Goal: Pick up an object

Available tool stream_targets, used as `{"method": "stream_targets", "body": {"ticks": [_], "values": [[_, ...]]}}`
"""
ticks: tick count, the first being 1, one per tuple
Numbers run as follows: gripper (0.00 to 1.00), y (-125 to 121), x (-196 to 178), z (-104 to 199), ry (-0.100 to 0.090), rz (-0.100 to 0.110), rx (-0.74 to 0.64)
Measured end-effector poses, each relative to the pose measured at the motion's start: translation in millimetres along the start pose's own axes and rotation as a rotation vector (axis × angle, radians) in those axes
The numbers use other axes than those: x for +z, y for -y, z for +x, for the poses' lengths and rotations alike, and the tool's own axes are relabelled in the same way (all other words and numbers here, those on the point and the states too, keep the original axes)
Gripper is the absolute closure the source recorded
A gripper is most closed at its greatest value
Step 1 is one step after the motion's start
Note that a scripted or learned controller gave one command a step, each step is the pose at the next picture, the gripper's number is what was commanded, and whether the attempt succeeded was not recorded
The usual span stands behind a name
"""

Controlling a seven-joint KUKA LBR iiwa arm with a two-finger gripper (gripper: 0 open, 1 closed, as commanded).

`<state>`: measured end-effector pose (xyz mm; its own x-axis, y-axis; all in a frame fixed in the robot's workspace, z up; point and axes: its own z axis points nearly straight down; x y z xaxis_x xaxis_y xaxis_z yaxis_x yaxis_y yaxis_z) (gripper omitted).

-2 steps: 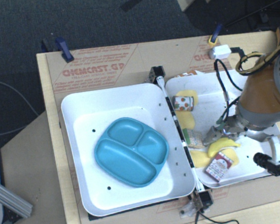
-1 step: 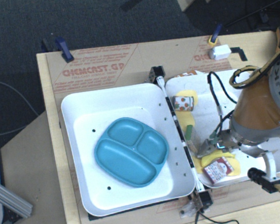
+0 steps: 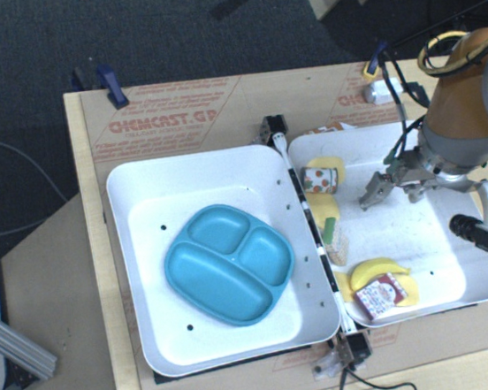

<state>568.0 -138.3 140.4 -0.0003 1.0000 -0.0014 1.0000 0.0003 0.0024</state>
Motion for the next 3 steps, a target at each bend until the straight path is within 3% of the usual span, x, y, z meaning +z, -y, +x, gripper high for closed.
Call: {"method": "stream_targets", "body": {"ticks": [1,2,3], "values": [[0.00,-35.6,-16.8,-50.3,0.001,0.000,0.000],[0.00,58.0,4.1,19.9,-0.003,0.005,-0.001],[0.00,89.3,55.9,29.5,-0.002,0.003,0.001]]}}
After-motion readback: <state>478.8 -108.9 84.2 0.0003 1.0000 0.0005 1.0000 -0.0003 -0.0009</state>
